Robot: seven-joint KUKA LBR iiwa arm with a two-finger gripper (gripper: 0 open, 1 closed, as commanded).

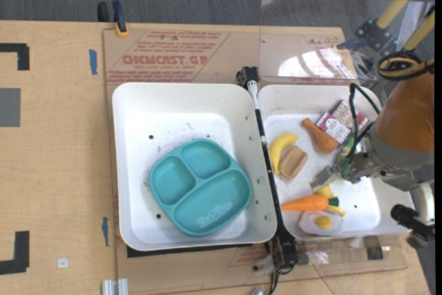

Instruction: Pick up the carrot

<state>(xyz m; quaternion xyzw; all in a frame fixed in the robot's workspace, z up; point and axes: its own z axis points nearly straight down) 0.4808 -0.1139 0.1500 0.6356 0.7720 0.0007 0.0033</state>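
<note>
Carrot: lying flat in the right bin, green top toward the arm, beside a fried-egg toy.
Handling: probably light, stiff, smooth plastic; I'd be pinching across the thick middle.
Gripper: hovering just above-right of the carrot, apparently touching nothing; I cannot tell its opening.

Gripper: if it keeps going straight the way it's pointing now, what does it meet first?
Probably the carrot. The gripper angles down-left over the right bin, with the carrot's leafy end just beyond it; depth is unclear.

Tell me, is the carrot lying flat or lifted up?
Lying flat. The carrot rests on the right bin's floor, with the gripper just above it.
</note>
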